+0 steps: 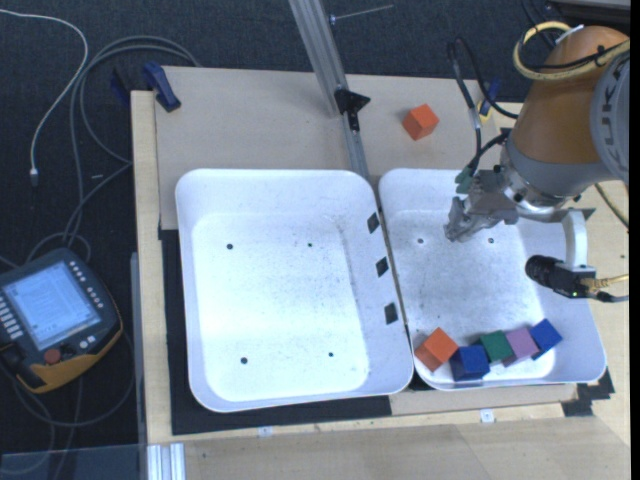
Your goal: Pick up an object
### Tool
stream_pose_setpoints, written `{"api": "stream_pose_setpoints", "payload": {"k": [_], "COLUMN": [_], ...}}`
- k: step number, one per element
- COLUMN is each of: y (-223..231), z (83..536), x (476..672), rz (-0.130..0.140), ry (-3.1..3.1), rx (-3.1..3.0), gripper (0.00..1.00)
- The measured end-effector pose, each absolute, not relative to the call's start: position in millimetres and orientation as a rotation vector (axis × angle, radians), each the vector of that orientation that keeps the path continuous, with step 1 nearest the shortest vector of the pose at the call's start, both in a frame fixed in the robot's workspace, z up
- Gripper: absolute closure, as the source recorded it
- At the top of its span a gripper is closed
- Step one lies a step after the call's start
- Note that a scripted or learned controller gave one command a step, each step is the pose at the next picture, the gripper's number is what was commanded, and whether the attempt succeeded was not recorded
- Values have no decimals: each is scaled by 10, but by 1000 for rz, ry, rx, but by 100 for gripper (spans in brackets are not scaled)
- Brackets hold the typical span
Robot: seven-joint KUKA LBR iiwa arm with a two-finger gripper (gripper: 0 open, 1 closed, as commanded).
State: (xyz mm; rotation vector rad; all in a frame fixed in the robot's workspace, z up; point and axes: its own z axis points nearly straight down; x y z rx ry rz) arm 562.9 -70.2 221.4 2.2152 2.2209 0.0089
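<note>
We could not tell the state of the grey two-finger gripper [462,226], which hung over the right shallow white bin [480,268]; small coloured cubes, orange [436,349], blue [470,362], green [497,348], lay along its near wall.

Both bins are white, speckled with fine dark flecks: the left bin [200,208] and the right bin [400,193]. Along the right bin's near wall sit an orange block [436,348], a dark blue block [469,364], a green block [497,348], a pale purple block [522,343] and a blue block [546,335]. Beyond that bin's far rim, another orange cube [421,121] lies on the tan bench [250,108]. Above the right bin, the arm's band [565,108] is orange and the gripper [462,224] grey.
</note>
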Motion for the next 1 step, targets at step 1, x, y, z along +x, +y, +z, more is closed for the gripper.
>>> {"api": "stream_pose_setpoints", "payload": {"k": [1], "y": [-698], "z": [2320], "x": [5636], "rz": [12], "ry": [2221], "rx": [2212], "gripper": [100]}}
